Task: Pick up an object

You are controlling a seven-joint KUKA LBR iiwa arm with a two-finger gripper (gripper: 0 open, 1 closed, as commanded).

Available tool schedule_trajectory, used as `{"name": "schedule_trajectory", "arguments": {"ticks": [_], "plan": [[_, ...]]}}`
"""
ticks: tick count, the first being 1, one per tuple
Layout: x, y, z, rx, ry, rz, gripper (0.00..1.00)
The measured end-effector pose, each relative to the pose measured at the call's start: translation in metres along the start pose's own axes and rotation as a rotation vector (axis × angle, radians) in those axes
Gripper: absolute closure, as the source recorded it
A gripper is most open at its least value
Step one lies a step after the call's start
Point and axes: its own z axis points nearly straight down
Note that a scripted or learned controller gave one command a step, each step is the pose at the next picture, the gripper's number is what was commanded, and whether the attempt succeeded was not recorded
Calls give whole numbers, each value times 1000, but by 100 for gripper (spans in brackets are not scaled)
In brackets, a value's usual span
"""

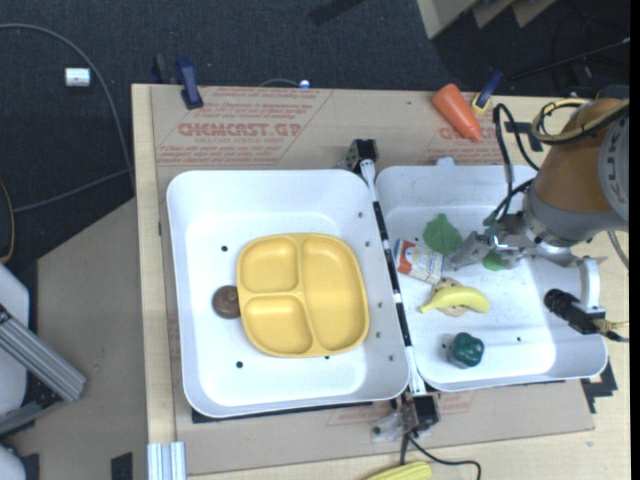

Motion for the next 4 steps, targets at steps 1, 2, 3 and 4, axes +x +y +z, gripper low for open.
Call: {"name": "schedule_trajectory", "arguments": {"ticks": [1, 2, 3, 4], "plan": [[-50, 43, -1, 1, 8, -2, 0], [18, 26, 0, 0, 0, -1, 0], [17, 26, -10, -3, -1, 0, 100], [114, 11, -101, -4, 0, -1, 100]]}}
